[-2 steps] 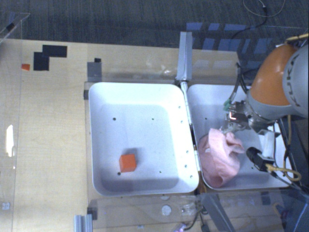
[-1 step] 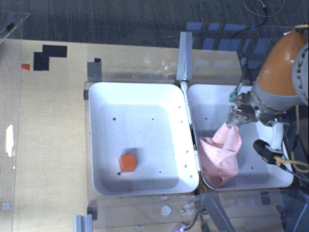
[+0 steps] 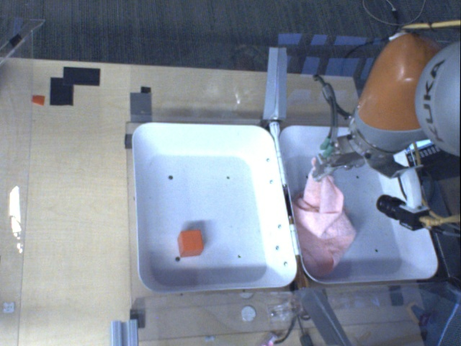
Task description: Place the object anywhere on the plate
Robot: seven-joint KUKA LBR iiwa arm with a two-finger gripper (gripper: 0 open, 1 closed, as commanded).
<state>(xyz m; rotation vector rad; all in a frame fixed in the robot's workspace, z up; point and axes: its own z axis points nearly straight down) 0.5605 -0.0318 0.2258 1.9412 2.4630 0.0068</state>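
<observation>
Grey arm (image 3: 403,92) low over right bin (image 3: 374,262), fingers (image 3: 322,166) at pink cloth (image 3: 325,218)

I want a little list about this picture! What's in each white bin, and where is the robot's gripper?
left bin: holds a small orange block, lying near the bin's front left
right bin: holds a crumpled pink cloth, against the bin's left wall
arm: reaches in from the right, above the right bin
gripper: at the top end of the pink cloth; whether it grips the cloth cannot be told
plate: none that I can make out
</observation>
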